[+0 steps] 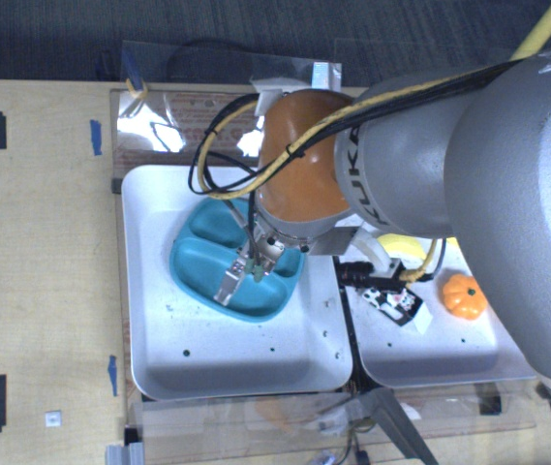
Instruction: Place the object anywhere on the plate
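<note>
Pumpkin: small orange pumpkin (465, 296) on the floor of the right bin (449, 356), right of frame, well apart from the plate.
Plate: teal divided plate (193, 260) in the left bin (159, 337), centre of frame.
Hand: hand (246, 271) low over the plate; open or closed, I cannot tell.
Counter: pale wood counter (43, 260).

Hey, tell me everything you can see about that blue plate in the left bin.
The plate is teal, glossy and plastic-looking, with rounded corners and a raised rim; ridges split it into compartments. It rests on the floor of the left bin, turned at a slant to the bin's walls. The gripper hangs over its right part, and the arm hides its upper right corner.
</note>
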